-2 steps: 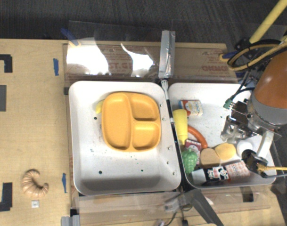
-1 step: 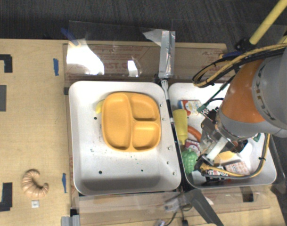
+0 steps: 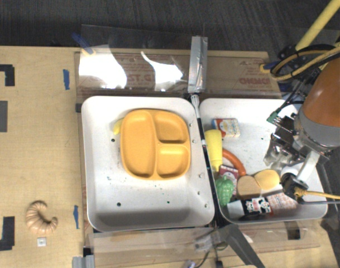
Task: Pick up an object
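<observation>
**Right bin crowded, gripper low at its right side**

Bottle [image 3: 263, 205] lies on its side along the front wall of the right bin [image 3: 249, 115], dark cap end to the left, label up. Just behind it: a bread roll [image 3: 258, 182] in two tones, brown half left, pale half right. Green lumpy item [image 3: 224, 190] sits at the bin's front-left, touching the divider side. Above that, a yellow bottle-shaped piece [image 3: 214, 148] runs along the left wall, with an orange-red sausage shape [image 3: 234, 159] curving beside it. Small white carton [image 3: 227, 127] near the back.

Gripper [image 3: 283, 156] is down at the bin's right side, just beside the pale end of the roll; can't tell how its jaws stand.

Left bin [image 3: 100, 177] carries a yellow divided plate [image 3: 154, 143], three compartments.

On the bench [image 3: 30, 149], well apart to the left, a tan curled croissant-like toy [image 3: 41, 216].
</observation>
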{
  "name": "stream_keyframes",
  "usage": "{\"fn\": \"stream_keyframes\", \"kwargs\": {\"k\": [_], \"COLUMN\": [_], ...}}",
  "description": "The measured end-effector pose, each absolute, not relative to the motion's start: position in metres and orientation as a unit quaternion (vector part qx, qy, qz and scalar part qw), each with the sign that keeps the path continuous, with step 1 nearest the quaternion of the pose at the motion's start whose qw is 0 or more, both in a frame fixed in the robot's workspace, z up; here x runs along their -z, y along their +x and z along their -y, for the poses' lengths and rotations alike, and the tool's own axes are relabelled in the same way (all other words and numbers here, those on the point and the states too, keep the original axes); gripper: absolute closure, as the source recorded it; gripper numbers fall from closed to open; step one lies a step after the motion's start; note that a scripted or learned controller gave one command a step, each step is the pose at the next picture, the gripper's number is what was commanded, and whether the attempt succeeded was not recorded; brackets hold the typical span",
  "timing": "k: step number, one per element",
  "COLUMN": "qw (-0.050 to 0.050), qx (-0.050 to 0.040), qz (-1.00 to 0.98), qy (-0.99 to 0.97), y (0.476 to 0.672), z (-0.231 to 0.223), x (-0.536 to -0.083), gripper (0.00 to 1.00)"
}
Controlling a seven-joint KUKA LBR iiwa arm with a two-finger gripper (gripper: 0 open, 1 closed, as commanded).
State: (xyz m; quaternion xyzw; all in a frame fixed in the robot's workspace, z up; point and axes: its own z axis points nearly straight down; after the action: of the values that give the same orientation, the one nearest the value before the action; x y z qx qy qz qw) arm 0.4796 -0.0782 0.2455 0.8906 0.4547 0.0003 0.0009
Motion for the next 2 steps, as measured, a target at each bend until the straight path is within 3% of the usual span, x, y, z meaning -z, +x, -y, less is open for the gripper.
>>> {"fn": "stream_keyframes", "kwargs": {"k": [1,2], "qw": [-0.002,-0.001], "qx": [0.0011,0.0007], "qz": [-0.671,-0.671], "qy": [0.741,0.741], "y": [0.4790,0.4791], "z": [0.0667,0.0668], "x": [-0.2254,-0.2257], "gripper": [1.00,0.00]}}
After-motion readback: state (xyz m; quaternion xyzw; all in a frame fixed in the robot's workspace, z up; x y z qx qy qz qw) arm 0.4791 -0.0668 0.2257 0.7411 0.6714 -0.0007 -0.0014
